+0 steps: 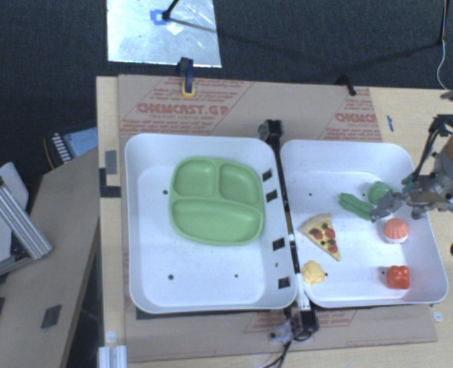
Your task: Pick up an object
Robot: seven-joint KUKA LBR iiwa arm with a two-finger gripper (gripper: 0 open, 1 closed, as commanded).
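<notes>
Progress: early; nothing lifted yet, as far as I can judge.
Gripper (387,207): low over right bin (349,156), jaws slightly apart, clamped on nothing.
Nearest things: green toy veg (362,199) just beside tips; pink-white ball (395,230) just below.
Others in bin: pizza slice (322,235), yellow piece (313,272), red piece (397,277), all resting on bin floor.
Left bin (146,205): green divided plate (216,201).
Left to do: close on one item & raise it.

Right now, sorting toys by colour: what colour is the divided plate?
Light green, clearest in the camera view.

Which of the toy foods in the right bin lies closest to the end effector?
The green toy: it lies right beside the end effector, nearer than the others.
</notes>
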